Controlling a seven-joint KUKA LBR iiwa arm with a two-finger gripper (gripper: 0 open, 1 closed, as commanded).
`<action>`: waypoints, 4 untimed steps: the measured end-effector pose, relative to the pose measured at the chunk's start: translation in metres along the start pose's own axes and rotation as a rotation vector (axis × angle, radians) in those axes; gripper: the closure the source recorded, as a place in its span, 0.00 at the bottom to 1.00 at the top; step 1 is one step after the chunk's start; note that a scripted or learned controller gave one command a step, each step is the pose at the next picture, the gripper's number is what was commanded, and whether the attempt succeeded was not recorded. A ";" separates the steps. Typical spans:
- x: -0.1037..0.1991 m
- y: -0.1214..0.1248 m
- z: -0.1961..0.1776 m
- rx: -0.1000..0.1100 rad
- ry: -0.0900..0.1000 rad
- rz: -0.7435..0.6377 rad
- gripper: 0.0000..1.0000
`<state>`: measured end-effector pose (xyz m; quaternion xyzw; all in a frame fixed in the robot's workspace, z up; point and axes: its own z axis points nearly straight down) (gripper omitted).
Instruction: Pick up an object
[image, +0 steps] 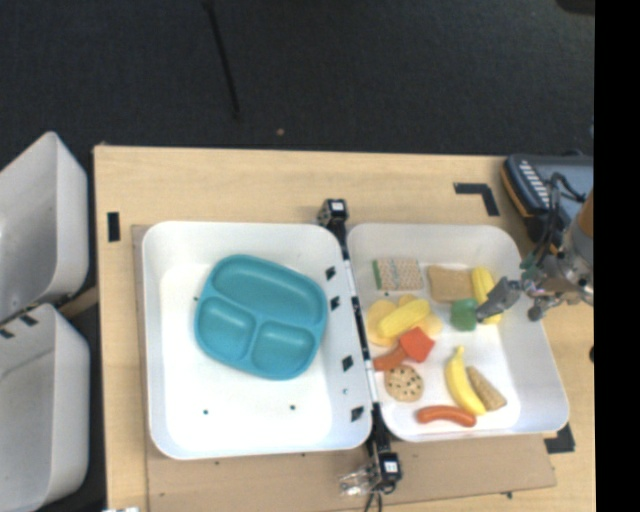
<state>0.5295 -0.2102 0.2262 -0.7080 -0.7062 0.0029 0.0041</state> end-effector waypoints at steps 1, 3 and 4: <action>0.000 0.002 -0.006 -0.010 -0.003 -0.004 0.00; -0.004 -0.005 0.081 -0.007 -0.002 0.000 0.00; -0.005 -0.006 0.128 -0.007 -0.002 0.001 0.00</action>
